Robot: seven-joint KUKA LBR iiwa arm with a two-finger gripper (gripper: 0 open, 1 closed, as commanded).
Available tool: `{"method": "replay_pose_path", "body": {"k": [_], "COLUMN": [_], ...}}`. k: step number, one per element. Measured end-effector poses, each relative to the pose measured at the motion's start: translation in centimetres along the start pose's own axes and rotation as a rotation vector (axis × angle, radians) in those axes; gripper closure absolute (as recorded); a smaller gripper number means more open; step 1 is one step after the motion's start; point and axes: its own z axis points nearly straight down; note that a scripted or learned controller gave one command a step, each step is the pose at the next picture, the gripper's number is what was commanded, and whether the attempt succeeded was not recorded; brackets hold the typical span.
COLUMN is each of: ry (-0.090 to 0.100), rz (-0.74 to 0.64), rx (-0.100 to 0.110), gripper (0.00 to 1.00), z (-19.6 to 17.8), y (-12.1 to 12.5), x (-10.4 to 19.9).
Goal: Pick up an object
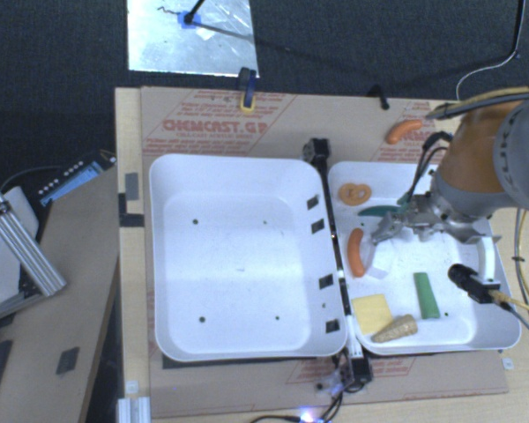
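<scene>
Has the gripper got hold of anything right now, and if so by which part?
Cannot be told. The gripper sits low in the right bin, near the orange sausage and a white piece, but no object shows between its fingers.

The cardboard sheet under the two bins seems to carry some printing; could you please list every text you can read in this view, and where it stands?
"CHEMCAST GP" in red on the cardboard sheet, behind the left bin; the last letters are uncertain.
More red print on that sheet at the back right and along the front edge: too blurred to read.
</scene>
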Motion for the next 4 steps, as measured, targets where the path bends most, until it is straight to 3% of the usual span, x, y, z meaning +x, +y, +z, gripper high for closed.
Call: {"method": "replay_pose_path", "body": {"k": [1, 2, 3, 4], "ry": [-0.003, 0.000, -0.004, -0.001], "rz": [0.004, -0.001, 0.005, -0.002], "rx": [-0.003, -0.013, -0.008, -0.006], "gripper": [0.00, 0.00, 1.00, 1.00], "z": [3.3, -7.4, -8.0, -6.8], "y": [-0.9, -5.1, -5.1, -1.6], "x": [3.0, 10.7, 10.2, 18.6]}}
